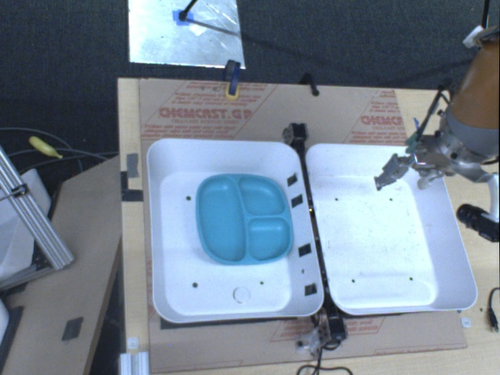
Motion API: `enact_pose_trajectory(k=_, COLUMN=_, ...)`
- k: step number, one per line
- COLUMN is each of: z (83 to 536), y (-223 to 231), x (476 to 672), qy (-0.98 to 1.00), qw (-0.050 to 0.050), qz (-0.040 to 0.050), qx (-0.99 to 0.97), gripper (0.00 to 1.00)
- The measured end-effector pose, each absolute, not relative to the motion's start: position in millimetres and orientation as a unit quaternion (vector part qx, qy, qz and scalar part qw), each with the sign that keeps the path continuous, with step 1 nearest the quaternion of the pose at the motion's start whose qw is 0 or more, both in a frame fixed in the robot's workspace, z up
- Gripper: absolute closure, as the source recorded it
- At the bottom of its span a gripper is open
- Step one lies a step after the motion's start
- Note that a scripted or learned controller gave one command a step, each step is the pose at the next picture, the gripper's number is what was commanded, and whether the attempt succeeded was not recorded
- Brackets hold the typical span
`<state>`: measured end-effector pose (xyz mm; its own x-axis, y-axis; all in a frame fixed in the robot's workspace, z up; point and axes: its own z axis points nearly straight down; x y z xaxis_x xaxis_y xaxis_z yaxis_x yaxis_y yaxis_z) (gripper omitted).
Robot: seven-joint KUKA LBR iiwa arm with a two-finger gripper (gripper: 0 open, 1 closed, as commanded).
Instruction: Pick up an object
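A blue plate (242, 218) with three compartments is seen lying flat in the left bin (168, 209), roughly at its middle and clear of all four walls. One long compartment is set along the plate's left side, and two smaller ones are stacked on its right. A faint round mark is seen on the bin floor just below the plate, and small dark dots are spread about the floor.

The right bin (445, 287) is placed just beside the left one, the two being joined along a dark strip with black clips down the centre. Its floor is speckled with fine dark marks.

The arm (476, 100) is brought in from the right, its orange band seen near the upper right corner and its grey wrist below that. The gripper (387, 176) is held over the upper part of the right bin, tilted down and toward the left. Nothing is seen between the jaws; whether they are spread or closed cannot be told, since the tip is small and blurred. The gripper is well apart from the plate, with the central strip between them.

Both bins are set on a brown board with red lettering, laid on the table (86, 233). A shiny metal sheet (187, 22) is seen beyond the board, on dark carpet.
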<state>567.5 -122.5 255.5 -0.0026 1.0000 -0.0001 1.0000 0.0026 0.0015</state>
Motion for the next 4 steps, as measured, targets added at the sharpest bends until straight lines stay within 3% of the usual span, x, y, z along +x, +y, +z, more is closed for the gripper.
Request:
enact_pose_trajectory(k=1, z=79.5, y=-142.0, x=538.8, qy=0.706, qw=0.001, qz=-0.0001, qx=0.708, gripper=0.0)
enact_pose_trajectory(k=2, z=84.8, y=-180.8, x=534.2, qy=0.707, qw=0.002, qz=0.0003, qx=0.708, gripper=0.0)
enact_pose_trajectory(k=3, z=95.6, y=-178.5, x=535.7, qy=0.708, qw=0.003, qz=0.0015, qx=0.706, gripper=1.0)
enact_pose_trajectory(k=4, z=242.7, y=-103.2, x=521.1, qy=0.711, qw=0.005, qz=0.0058, qx=0.703, gripper=1.0)
